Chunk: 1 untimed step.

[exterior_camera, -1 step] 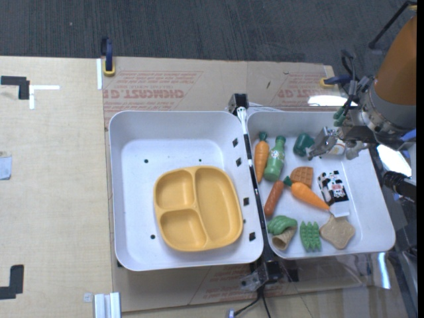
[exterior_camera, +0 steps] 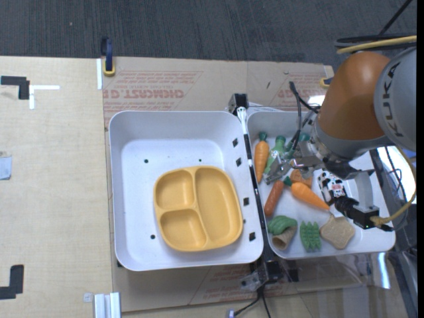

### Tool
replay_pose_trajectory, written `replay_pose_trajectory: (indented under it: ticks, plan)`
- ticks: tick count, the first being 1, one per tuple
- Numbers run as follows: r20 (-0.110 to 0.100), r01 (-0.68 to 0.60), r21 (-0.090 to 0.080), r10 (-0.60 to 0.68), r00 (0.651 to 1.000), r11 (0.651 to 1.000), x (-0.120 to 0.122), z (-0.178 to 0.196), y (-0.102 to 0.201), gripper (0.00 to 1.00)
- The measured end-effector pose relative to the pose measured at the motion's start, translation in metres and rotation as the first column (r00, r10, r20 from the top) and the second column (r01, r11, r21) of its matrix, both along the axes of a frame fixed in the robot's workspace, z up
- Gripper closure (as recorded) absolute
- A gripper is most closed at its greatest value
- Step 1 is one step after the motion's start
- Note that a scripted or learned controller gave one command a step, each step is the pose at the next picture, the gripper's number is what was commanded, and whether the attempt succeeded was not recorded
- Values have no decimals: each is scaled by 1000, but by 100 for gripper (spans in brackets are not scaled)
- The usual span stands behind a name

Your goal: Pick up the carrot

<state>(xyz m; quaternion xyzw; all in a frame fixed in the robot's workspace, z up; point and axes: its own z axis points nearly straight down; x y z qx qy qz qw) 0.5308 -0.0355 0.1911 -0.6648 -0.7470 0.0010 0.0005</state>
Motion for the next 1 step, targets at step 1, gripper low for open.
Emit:
replay_pose_trajectory:
  ticks: [1]
  plan:
    - [-2, 229, 1, -229, 974, 974, -16, -58, -84, 0]
